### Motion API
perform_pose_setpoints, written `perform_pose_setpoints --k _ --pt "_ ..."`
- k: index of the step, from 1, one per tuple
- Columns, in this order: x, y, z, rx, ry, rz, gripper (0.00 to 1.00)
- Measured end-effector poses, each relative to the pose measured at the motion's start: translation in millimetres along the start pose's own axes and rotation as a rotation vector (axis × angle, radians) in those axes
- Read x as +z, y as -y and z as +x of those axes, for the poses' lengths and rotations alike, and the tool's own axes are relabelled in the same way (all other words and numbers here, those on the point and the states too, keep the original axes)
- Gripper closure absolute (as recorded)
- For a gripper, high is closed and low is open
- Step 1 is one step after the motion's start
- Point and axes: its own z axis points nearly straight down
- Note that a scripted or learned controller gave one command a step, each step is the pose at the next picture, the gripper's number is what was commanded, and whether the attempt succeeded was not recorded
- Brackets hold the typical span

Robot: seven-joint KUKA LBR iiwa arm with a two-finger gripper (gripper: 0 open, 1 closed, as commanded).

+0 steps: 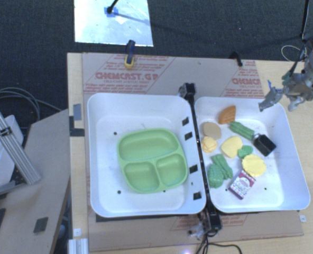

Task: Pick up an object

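Looking for something to pick, I count the candidates in the right bin (pixel 291 142): an orange wedge (pixel 228 114) near the back, a long green piece (pixel 242 129) just beside a black block (pixel 264 144), a tan round (pixel 211 129), yellow pieces (pixel 231 146) around mid-bin, a green leafy toy (pixel 218 171), and a red-and-white packet (pixel 241 184) toward the front; none of them sits between the fingers; my gripper (pixel 281 100) hangs over the bin's far right corner, its two fingers spread apart with nothing in them; the left bin (pixel 101 142) carries a green divided tray (pixel 152 159); both bins rest on a printed cardboard sheet (pixel 146 73).
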Motion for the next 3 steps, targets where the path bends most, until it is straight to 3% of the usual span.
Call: perform_pose_setpoints --k 1,2,3 --pt "92 45 10 0.003 -0.004 0.011 0.00" --pt "127 102 42 0.003 -0.004 0.009 0.00" --pt "168 138 42 0.004 -0.002 0.004 0.00"
